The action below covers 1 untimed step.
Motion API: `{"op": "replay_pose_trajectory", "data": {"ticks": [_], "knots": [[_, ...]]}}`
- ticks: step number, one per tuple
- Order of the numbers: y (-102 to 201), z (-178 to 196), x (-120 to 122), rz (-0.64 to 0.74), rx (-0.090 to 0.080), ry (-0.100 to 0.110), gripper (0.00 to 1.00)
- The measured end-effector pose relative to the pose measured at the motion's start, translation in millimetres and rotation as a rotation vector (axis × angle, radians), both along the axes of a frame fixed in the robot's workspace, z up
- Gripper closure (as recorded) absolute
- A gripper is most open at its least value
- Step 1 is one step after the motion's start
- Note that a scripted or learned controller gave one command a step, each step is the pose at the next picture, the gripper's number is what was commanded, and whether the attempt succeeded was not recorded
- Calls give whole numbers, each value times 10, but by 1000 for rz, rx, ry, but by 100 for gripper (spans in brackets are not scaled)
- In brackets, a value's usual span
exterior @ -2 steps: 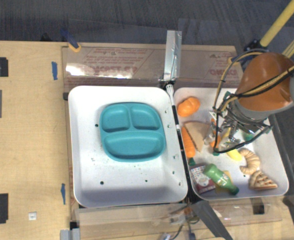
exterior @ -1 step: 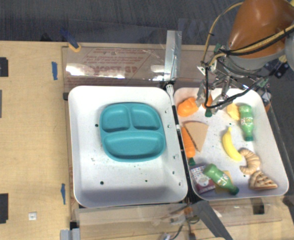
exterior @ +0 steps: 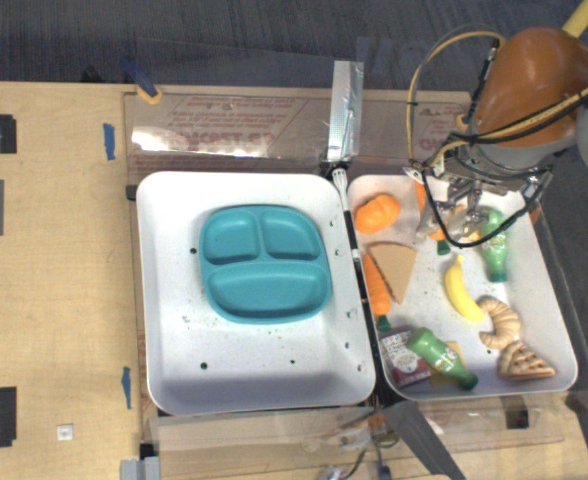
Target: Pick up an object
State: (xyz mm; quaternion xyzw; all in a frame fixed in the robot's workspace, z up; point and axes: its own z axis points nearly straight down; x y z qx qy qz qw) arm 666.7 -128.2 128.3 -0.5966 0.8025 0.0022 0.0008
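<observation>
banana (exterior: 463, 290) lies just below gripper (exterior: 461, 211) in rt bin (exterior: 554, 308).

2 white bins (exterior: 164, 298), 1 teal tray (exterior: 264, 263), 2 green bottles (exterior: 442, 356), 1 banana (exterior: 461, 290), 1 orange (exterior: 377, 213), 1 croissant (exterior: 501, 320), 1 carrot (exterior: 377, 284)

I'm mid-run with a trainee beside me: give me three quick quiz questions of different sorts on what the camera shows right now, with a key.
1. True or false: the teal divided plate lies in the left bin.
2. Which item lies nearest the gripper in the right bin?
A. the croissant
B. the green bottle
C. the small green item
3. Fill in: the banana lies just left of the ____.

Key
1. True.
2. C.
3. Croissant.
</observation>
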Motion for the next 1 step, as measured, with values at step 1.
{"op": "replay_pose_trajectory", "data": {"ticks": [1], "knots": [[-789, -405, -1330, -314, -5, -8, 100]]}}
